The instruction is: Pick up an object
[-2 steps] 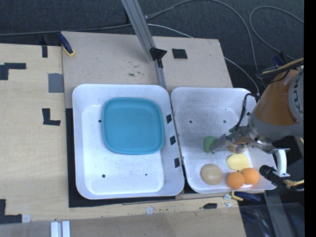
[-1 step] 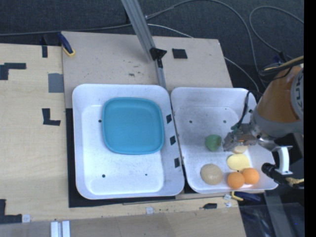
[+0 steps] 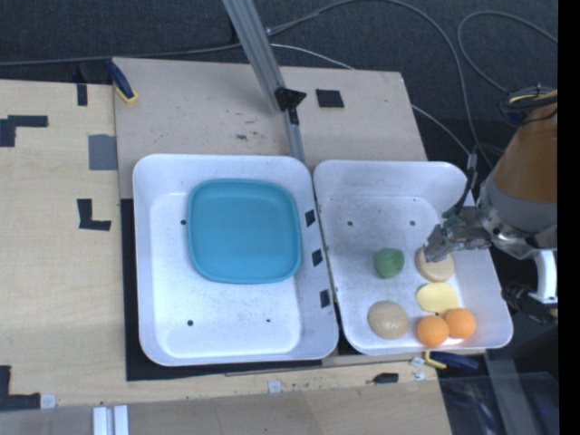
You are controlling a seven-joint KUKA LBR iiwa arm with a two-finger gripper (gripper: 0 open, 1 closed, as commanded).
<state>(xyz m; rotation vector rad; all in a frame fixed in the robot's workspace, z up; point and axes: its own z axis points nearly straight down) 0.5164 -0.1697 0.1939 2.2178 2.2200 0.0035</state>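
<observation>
1. One gripper (image 3: pixel 441 246) on my screen, low at the right of the frame inside the right bin (image 3: pixel 362 181); it sits right over a tan round piece (image 3: pixel 435 267), and I cannot tell whether it is clenched or released, or whether it has anything.
2. I see the arm (image 3: pixel 530 166) coming in from the right edge, its orange band above the wrist.
3. Just below the tan piece lies a yellow piece (image 3: pixel 437 296), and below that two orange balls (image 3: pixel 448 327) sit touching at the bin's lower right corner.
4. I see a green lump (image 3: pixel 389 262) just left of the gripper, apart from it.
5. A beige ball (image 3: pixel 388 319) rests lower, left of the orange balls.
6. I see the left bin (image 3: pixel 163 243) in the centre of the frame, with a blue square plate (image 3: pixel 244 229) lying flat in its upper part.
7. Both bins stand side by side on the bench (image 3: pixel 54 243), edges touching.
</observation>
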